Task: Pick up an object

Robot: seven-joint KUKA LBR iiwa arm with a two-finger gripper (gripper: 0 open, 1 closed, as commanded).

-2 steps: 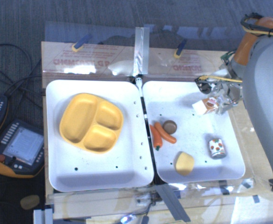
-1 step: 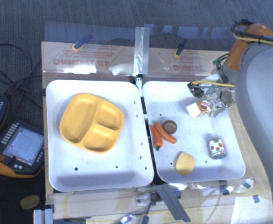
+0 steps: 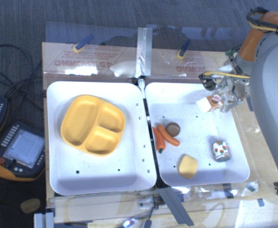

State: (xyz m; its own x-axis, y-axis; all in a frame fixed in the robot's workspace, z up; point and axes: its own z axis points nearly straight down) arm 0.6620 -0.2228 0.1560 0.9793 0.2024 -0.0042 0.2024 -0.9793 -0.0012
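Here, in the camera view, the gripper [image 3: 223, 95] hangs over the upper right corner of the right bin [image 3: 238, 175], and a small white and orange item [image 3: 213, 102] sits right at its fingertips, against the bin's far wall. Whether the fingers are clenched on that item or merely beside it cannot be told; the metal parts and the item blur together there.

The other things lie well apart from the gripper. Two carrots [image 3: 163, 137] rest near the right bin's left wall, touching a brown round piece [image 3: 172, 128]. A yellow lump [image 3: 187, 166] sits near the front wall, and a small can [image 3: 220, 150] with red spots lies to its right. The left bin [image 3: 58, 175] bears a yellow divided tray [image 3: 92, 124].

The arm [image 3: 267, 70] is cut off by the right edge, with only its grey body and orange band showing. The can's label is too small to read.

Both bins stand on a wooden board [image 3: 58, 61] under a clear sheet with a tape strip [image 3: 143, 51] down the middle. Grey carpet [image 3: 129, 4] lies beyond. At left, cables [image 3: 10, 70] run to a control pendant [image 3: 17, 151].
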